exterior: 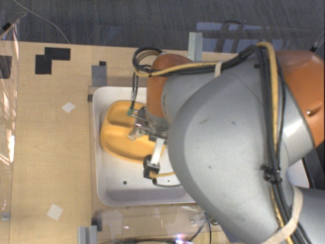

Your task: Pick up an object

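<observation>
A large yellow rounded object (119, 131), smooth like a plastic lump, lies in the left part of the white bin (109, 187). My gripper (138, 128) hangs low over the object's right side, right at its surface. The grey arm and its orange band cover the space above it and hide the fingertips, so contact with the yellow object cannot be told.
The grey arm fills the right half of the view and hides the second bin. Left of the bin lies bare wooden bench (51, 146) with black marker squares (51, 60) at the back left. The bin's front left floor shows bare white.
</observation>
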Tool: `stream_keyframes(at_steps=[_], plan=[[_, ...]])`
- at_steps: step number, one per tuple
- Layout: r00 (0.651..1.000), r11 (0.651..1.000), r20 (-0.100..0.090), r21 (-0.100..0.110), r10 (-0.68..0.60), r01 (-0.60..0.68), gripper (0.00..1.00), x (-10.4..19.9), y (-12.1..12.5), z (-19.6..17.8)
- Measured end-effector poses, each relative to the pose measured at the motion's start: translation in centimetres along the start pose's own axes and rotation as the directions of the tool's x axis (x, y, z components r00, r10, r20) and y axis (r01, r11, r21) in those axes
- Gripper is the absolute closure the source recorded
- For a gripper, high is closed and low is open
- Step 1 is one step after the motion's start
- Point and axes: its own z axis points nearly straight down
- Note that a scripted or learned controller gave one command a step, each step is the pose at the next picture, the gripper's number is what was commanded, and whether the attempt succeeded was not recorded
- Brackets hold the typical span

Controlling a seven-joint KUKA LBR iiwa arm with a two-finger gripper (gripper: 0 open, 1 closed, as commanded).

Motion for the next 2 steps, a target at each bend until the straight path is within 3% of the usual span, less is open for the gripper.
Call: stream_keyframes(at_steps=[1,2], plan=[[0.958,0.959,0.078,0.045,0.276,-0.28,0.0,2.7,0.5,-0.3],[0.86,0.86,0.038,0.016,0.508,-0.509,0.0,3.1,-0.2,-1.5]])
